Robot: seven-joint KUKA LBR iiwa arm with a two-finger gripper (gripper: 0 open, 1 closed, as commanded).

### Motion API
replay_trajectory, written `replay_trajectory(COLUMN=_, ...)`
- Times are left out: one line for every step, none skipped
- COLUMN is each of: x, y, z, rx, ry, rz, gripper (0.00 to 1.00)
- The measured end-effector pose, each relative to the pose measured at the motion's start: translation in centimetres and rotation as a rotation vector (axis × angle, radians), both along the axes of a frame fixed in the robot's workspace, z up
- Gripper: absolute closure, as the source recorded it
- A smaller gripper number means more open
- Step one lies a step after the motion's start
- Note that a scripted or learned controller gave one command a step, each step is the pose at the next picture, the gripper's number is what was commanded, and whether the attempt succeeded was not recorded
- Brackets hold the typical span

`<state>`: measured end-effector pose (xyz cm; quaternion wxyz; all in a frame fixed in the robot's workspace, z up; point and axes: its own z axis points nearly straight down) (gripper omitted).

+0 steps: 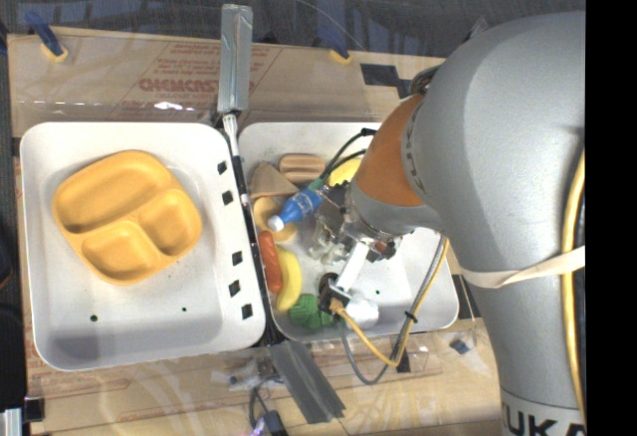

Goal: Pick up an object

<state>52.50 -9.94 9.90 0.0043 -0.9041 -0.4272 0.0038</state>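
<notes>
The right bin (428, 310) holds a pile of small items along its left side. A clear bottle with a blue cap (295, 209) lies tilted near the middle. Around it are a tan bread roll (302, 165), a brown wedge (266, 182), a yellow banana (289, 280), a red-orange piece (271, 260) and a green item (312, 313). My gripper (330, 240) is low inside this bin, just right of the bottle and above the banana. The wrist and orange band (393, 170) cover the bin's middle and hide what is under the gripper.
The left bin (60, 325) holds a yellow divided tray (124, 215). A black divider with clips (239, 245) separates the bins. A yellow cable (383, 349) loops over the right bin's front rim. A grey bar (235, 56) stands behind the bins.
</notes>
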Motion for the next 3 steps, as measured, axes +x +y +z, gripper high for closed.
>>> replay_trajectory(x=0.8, y=-1.6, z=0.6, rx=-0.002, ry=-0.007, rz=0.301, gripper=1.0)
replay_trajectory(x=-0.6, y=3.7, z=16.2, rx=-0.002, ry=-0.018, rz=0.457, gripper=1.0)
replay_trajectory(x=-3.6, y=-1.2, z=5.5, rx=0.003, ry=0.0, rz=0.497, gripper=1.0)
